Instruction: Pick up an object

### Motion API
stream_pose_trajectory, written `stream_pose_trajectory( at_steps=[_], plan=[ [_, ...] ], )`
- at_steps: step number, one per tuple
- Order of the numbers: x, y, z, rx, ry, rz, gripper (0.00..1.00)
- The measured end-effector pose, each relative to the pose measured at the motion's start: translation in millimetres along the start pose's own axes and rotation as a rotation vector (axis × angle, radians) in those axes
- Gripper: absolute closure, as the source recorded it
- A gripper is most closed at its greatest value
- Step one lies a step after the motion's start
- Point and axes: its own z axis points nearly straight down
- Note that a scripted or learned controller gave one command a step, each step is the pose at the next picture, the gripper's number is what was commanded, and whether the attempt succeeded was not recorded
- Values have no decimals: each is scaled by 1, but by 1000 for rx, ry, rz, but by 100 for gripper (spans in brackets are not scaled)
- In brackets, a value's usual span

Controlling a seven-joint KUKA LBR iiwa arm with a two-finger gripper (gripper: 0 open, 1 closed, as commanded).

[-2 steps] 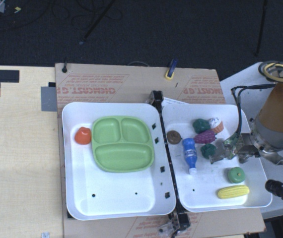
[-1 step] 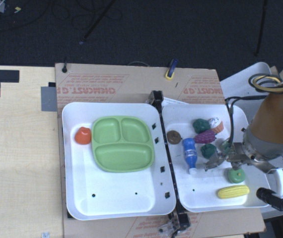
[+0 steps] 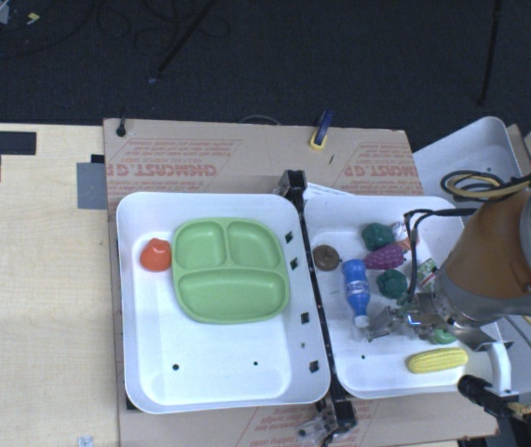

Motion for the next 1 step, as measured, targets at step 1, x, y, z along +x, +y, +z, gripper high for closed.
stream_pose_trajectory(
  at_steps=[1],
  plan=[
    [2, 0, 29, -5, -2, 0, 0]
  ],
)
